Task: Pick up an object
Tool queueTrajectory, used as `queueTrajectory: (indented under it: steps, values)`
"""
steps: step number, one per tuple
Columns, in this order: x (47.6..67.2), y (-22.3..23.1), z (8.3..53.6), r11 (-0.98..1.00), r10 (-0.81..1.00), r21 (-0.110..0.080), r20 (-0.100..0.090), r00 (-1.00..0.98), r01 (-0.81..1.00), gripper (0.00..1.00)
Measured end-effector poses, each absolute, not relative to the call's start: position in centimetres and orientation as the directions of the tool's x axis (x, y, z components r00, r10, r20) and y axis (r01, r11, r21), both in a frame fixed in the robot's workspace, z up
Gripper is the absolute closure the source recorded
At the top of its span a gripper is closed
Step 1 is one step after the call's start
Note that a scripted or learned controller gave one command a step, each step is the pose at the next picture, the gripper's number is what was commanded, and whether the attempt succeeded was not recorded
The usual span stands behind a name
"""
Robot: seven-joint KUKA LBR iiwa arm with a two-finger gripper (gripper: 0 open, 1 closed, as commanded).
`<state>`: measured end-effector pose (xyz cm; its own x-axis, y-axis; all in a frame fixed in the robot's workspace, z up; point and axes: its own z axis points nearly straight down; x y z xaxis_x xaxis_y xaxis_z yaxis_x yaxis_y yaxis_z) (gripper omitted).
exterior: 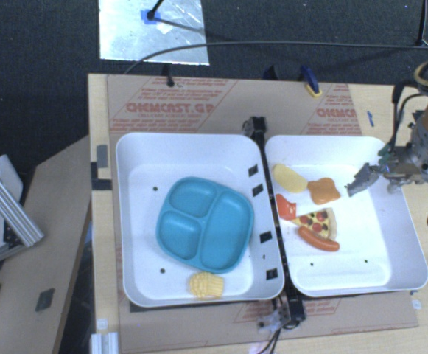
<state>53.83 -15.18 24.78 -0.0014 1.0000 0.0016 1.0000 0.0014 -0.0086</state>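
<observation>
Hovering our claw (355,184) just right of the orange toy (323,190) in the right bin (401,268).
We cannot tell its finger state; we judge that toy light, rigid, slick plastic, best pinched across its narrow width.

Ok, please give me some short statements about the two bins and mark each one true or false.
1. The blue plate lies in the left bin. True.
2. The corn lies on the blue plate. False: it lies on the bin floor, just in front of the plate.
3. The pizza slice is in the right bin. True.
4. The gripper holds the sausage. False: the sausage lies on the bin floor, apart from the gripper.
5. The right bin has more items than the left one. True.
</observation>
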Motion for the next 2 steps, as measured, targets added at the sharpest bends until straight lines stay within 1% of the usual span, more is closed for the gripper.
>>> queueTrajectory:
  steps: [1,2]
  values:
    - [54.1,-15.2,25.3,0.004,1.0,0.001,0.0,-0.004,1.0,0.0]
    - [53.9,-14.4,20.9,0.002,1.0,-0.002,0.0,-0.002,1.0,0.0]
